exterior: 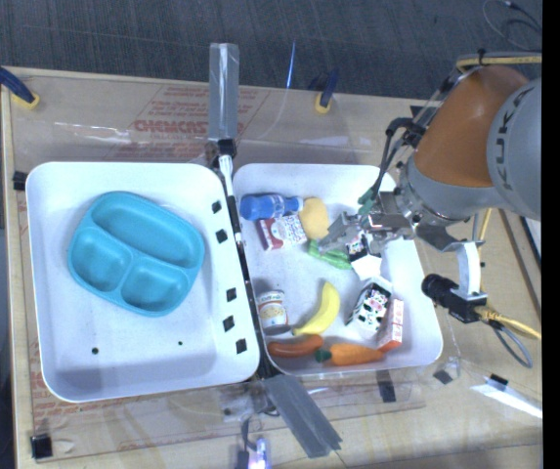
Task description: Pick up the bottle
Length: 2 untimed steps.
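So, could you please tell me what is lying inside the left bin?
The left bin holds one blue divided plate, lying flat; whatever it covers is hidden.

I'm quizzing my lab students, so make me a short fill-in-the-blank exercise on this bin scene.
1. The blue divided plate lies in the ____ bin.
2. The blue bottle lies beside a ____ lemon.
3. The carrot lies at the near wall, just below the ____.
4. The end effector hovers over the ____ bin.

Missing words: left; yellow; banana; right
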Tool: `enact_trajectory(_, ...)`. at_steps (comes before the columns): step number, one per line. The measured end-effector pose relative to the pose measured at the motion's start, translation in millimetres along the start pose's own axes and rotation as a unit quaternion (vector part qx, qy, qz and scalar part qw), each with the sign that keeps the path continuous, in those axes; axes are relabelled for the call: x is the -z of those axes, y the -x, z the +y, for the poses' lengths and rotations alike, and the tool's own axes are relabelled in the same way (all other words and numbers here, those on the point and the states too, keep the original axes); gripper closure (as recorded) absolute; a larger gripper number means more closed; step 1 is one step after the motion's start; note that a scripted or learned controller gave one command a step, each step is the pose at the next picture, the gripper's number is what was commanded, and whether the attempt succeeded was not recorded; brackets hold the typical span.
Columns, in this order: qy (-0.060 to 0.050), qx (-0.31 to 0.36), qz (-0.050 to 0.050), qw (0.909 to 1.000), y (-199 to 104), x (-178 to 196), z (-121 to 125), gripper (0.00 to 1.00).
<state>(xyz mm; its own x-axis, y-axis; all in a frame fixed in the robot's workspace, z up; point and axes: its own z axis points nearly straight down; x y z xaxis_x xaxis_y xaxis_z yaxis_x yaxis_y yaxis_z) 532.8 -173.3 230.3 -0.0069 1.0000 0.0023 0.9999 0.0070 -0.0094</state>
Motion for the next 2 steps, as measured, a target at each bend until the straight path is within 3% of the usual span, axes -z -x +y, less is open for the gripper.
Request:
enact_trajectory(1, -0.001, -0.048, 0.000, 0.9989, -11.8, -129.5, 36.0, 0.00)
enact_trajectory(2, 0.000, -0.061, 0.001, 0.9982, 28.3, -142.1, 65.4, 0.00)
